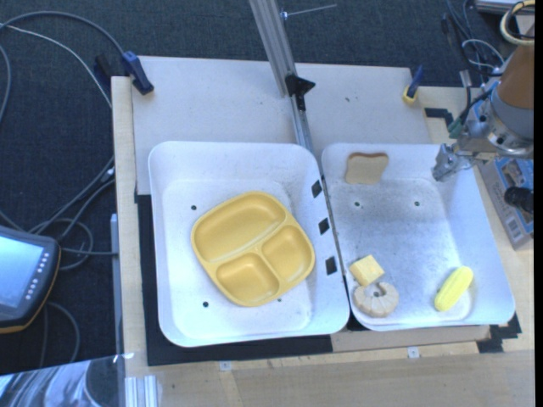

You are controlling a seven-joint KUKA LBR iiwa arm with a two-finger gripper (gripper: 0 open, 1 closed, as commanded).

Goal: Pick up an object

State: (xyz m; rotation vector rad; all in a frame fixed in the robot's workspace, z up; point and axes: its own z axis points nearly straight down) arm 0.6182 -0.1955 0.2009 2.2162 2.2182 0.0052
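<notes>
End effector: grip state cannot be told; poised over right bin's far edge. Nearest candidate: bread slice, just beside. Risk: descending against bin wall, closing on nothing.

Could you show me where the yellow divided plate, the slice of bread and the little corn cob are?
yellow divided plate [252,248]: camera view, on the ridge between its compartments.
slice of bread [366,169]: camera view, middle of the slice.
corn cob [453,288]: camera view, middle of the cob.
</notes>
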